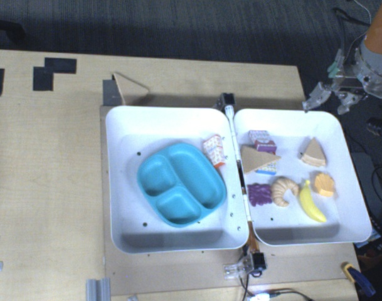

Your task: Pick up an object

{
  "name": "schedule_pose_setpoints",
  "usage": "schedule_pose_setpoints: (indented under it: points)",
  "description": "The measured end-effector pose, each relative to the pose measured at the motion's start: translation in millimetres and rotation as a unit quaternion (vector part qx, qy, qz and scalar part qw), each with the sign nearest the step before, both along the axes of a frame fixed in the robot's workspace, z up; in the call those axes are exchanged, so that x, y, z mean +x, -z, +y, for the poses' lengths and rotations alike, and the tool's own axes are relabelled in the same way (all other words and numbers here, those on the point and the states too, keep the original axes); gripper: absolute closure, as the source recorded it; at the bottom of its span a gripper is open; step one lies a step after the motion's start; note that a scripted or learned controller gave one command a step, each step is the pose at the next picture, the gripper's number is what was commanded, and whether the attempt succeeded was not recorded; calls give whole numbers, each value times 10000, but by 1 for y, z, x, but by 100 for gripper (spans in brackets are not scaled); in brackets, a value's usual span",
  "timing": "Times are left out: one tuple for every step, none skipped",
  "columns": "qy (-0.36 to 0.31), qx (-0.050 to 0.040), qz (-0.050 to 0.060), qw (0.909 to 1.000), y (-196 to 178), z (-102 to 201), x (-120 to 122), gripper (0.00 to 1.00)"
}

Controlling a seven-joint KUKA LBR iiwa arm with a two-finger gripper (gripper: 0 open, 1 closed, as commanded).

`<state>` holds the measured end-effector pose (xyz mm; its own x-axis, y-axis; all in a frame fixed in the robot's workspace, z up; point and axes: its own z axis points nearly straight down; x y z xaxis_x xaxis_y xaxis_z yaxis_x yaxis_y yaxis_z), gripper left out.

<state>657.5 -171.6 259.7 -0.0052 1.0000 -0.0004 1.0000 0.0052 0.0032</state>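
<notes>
My gripper (329, 100) hangs open above the far right corner of the right bin (347, 144), with nothing between its fingers. Below it in that bin lie a tan wedge slice (313, 152), a purple and white box (261, 140), a sandwich triangle (258, 160), purple grapes (259, 194), a croissant (282, 190), a banana (311, 203) and a small orange piece (324, 184). The wedge slice lies nearest the gripper.
The left bin (118, 168) holds a blue divided plate (181, 184) and a red and white carton (214, 149) by its right wall. A ridge (236, 162) separates the two bins. The tan bench top (46, 168) stretches to the left.
</notes>
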Motion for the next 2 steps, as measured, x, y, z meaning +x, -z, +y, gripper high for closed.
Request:
schedule_pose_setpoints:
  points:
    - [13,4,23,10000,136,-34,-18,0]
    - [11,-2,-8,10000,173,-29,-77,0]
